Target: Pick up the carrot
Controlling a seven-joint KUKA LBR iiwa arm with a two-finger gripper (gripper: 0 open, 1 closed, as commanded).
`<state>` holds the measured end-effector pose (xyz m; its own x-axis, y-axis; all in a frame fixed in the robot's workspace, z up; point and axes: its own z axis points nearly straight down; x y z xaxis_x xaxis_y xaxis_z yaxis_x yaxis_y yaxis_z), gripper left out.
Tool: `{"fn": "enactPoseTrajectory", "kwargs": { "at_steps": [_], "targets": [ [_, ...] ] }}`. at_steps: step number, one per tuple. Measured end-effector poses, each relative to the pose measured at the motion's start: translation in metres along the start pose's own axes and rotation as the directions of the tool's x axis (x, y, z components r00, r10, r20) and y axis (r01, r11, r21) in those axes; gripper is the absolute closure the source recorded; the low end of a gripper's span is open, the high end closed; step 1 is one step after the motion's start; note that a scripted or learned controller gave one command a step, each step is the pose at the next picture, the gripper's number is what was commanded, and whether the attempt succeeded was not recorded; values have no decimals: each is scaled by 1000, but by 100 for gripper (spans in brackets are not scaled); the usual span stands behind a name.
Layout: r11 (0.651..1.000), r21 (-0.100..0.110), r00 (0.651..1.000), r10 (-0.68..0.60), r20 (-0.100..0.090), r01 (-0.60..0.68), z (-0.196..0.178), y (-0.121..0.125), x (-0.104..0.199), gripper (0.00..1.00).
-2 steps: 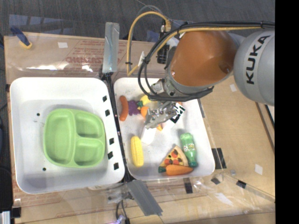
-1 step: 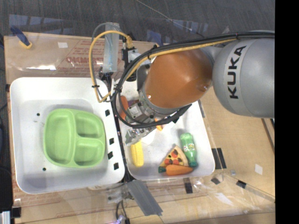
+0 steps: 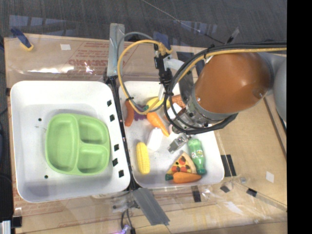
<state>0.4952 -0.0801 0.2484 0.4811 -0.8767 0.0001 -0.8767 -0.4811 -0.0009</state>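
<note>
The arm's orange band covers the far right corner of the right bin and hides the gripper beneath it. A yellow item and an orange piece by the bin's far edge are partly hidden under cables, too little showing to name. The arm is cut off at the right.

Two white bins; one green plate with three compartments; one corn cob; one pizza slice; one green bottle; three orange carrot-like pieces; one yellow banana-like piece, partly hidden.
</note>
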Motion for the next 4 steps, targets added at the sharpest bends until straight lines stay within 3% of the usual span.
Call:
{"fn": "enactPoseTrajectory", "kwargs": {
  "at_steps": [1,2,3,4],
  "targets": [
    [871,1,871,-492,0,492,-65,13,-14,100],
    [726,-1,726,-687,10,687,17,-19,-12,100],
    [724,-1,724,-689,12,689,7,-20,-13,100],
    [654,2,654,-757,-2,757,-36,-3,50,100]
  ]
}}
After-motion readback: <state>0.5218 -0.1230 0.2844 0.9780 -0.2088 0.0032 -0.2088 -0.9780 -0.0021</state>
